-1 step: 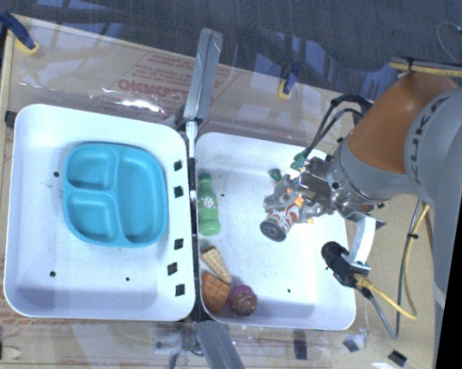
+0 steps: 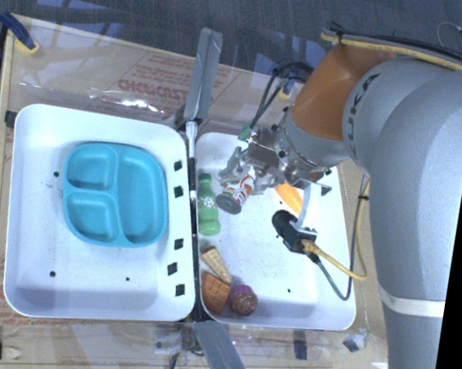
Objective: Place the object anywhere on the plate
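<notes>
From where I stand, the grey arm [image 2: 408, 164] comes in from the right of the frame and bends down over the right bin [image 2: 320, 280], with its orange band [image 2: 333, 91] showing near the top. The gripper [image 2: 241, 177] hangs over the upper left part of that bin, close to the wall it shares with the left one. Right at its tip is a small red and white can [image 2: 234, 197], tilted. I cannot tell from here whether the gripper is clamped on it or merely touching it.

Just left of the can, a green bottle [image 2: 207, 206] lies along the dividing wall. To the right of the gripper an orange piece [image 2: 290, 197] rests on the bin floor, partly hidden by the wrist. Lower down in the same bin, towards the bottom centre of the frame, a pale cone [image 2: 217, 263] lies above a brown waffle-like piece [image 2: 216, 292], and a purplish round thing [image 2: 244, 299] sits just beside that.

The blue plate [image 2: 116, 196], split into three compartments, lies in the middle of the left bin [image 2: 28, 260], well apart from the can. Both bins rest on a table [image 2: 126, 76] covered by a clear sheet with red lettering.
</notes>
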Controlling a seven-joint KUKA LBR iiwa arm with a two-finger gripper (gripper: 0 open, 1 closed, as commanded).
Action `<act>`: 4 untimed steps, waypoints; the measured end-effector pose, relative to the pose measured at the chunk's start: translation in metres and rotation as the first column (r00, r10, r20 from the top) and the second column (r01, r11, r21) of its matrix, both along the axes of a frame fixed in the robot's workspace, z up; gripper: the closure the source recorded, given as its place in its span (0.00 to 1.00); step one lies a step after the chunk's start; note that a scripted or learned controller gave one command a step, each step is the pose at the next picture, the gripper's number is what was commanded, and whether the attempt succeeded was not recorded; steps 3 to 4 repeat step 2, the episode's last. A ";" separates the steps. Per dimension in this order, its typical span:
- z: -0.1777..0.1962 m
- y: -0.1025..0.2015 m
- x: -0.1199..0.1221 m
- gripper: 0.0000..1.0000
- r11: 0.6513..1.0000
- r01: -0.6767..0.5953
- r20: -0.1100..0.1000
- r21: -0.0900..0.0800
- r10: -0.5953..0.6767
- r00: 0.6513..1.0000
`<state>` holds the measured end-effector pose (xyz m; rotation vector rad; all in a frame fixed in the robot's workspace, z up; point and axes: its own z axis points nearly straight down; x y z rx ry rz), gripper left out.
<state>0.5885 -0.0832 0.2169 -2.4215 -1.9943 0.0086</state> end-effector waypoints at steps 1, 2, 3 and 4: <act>-0.029 0.087 -0.012 1.00 1.000 0.002 -0.001 -0.002 -0.002 1.000; -0.029 0.087 -0.012 0.00 1.000 0.003 -0.001 -0.002 -0.003 1.000; -0.029 0.087 -0.012 0.00 1.000 0.003 -0.001 -0.002 -0.003 1.000; -0.029 0.087 -0.012 0.00 1.000 0.003 -0.001 -0.002 -0.003 1.000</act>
